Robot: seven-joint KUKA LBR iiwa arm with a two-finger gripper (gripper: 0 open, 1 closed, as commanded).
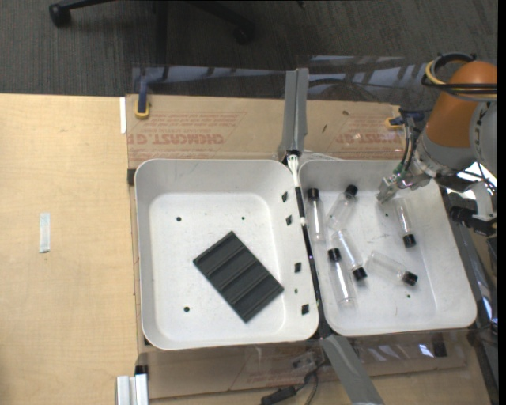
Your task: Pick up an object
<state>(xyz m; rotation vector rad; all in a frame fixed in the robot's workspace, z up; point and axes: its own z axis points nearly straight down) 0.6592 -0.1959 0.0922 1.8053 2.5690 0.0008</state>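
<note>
The ridged black block point(238, 276) lies flat and alone in the left bin point(150, 237). Clear tubes with black caps point(341, 269) lie scattered loose on the floor of the right bin point(462, 304), probably as pick targets. Farther back, the gripper point(393, 188) hangs just above the nearest tube point(403, 221); whether it is apart or together I cannot tell, and nothing shows in its grasp.

arm point(466, 103): runs off the right edge, so you only get the orange band and wrist
gripper point(389, 192): tiny and kinda blurry, can't make out the fingertips at all
clear tubes point(341, 278): see-through against the white right bin point(466, 312), outlines mostly vanish, the black caps are what you notice
chair base point(118, 9): chopped by the top edge
</note>
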